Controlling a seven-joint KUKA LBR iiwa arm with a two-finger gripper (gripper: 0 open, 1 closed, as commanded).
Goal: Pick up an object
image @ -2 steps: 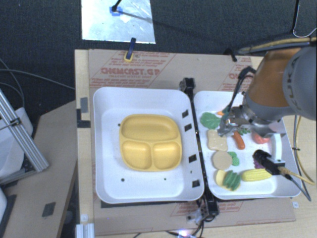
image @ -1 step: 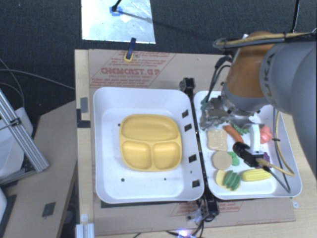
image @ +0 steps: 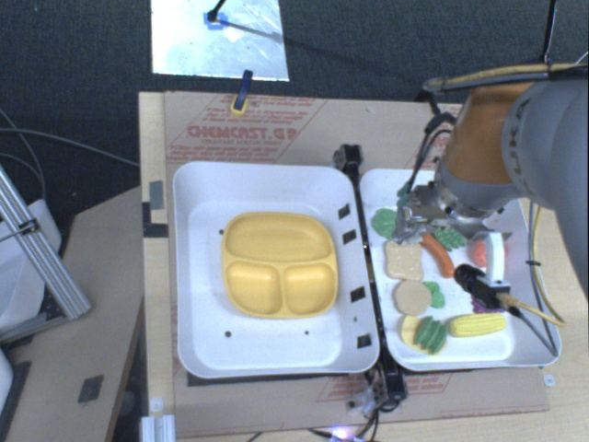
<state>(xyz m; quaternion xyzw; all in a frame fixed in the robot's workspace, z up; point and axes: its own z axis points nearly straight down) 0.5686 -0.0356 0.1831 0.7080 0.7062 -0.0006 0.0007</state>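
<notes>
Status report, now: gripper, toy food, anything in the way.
Gripper low over right bin, jaws' state unclear. Toy food loose beneath: carrot, bread slice, corn. Yellow tray in left bin.

Smooth, glossy white plastic is seen in both bins [image: 267, 178]. The yellow divided tray [image: 279, 263] looks matt plastic. Brown cardboard [image: 276, 127] lies beneath; a shiny foil sheet [image: 221, 26] sits upper left.
</notes>
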